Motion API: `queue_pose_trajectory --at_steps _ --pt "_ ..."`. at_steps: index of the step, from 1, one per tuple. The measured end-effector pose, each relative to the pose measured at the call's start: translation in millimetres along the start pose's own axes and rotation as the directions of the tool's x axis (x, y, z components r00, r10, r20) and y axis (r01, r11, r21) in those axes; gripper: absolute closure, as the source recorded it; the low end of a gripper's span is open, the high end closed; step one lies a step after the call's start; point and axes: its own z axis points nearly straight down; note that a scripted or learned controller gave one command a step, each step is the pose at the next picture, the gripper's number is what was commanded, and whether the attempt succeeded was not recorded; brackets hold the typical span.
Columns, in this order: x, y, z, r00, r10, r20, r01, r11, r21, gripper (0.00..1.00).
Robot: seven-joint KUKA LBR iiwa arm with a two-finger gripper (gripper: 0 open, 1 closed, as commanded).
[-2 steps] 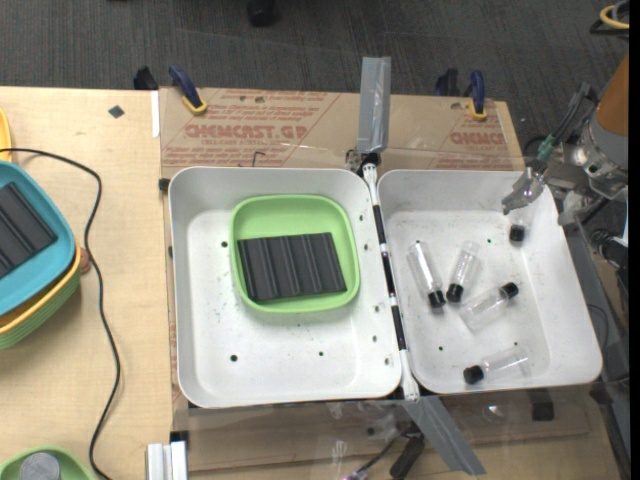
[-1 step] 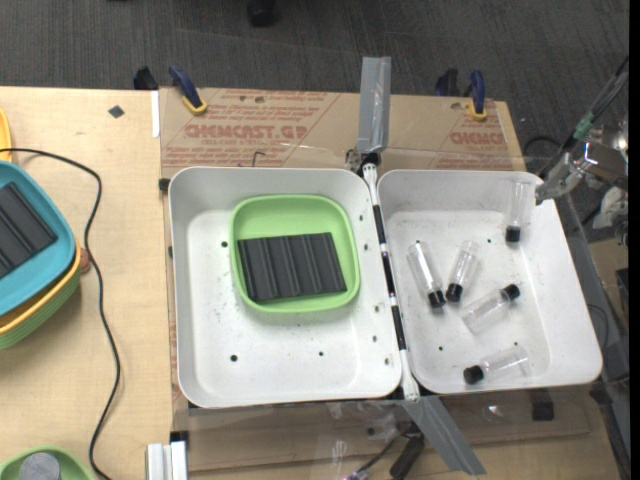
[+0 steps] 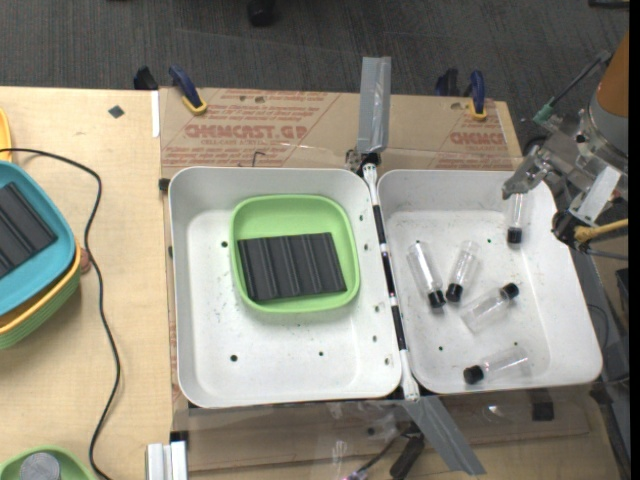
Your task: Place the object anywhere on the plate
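The task looks barely begun: the end effector (image 3: 522,180) hangs over the right bin (image 3: 560,368) with a clear vial (image 3: 516,218) dangling from its closed fingers, while the green plate (image 3: 345,230) in the left bin (image 3: 200,348) carries no vial.

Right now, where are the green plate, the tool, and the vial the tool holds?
green plate (image 3: 246,219): camera view, bare rim at its upper left.
tool (image 3: 523,183): camera view, between its fingertips, over the right bin.
vial (image 3: 516,218): camera view, clear body above its black cap.
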Motion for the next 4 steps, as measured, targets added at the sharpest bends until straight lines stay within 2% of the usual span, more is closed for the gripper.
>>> queue_pose_trajectory --at_steps 1,2,3,4 --pt "-34 -7 -23 0.995 0.100 0.000 -0.100 0.995 -0.001 0.00" --pt "-60 3 -18 0.944 0.329 0.000 -0.329 0.944 -0.001 0.00" --pt "-34 -19 23 0.836 0.549 0.002 -0.549 0.836 0.002 0.00" --pt "-35 -49 4 0.788 0.616 0.000 -0.616 0.788 0.001 0.00"
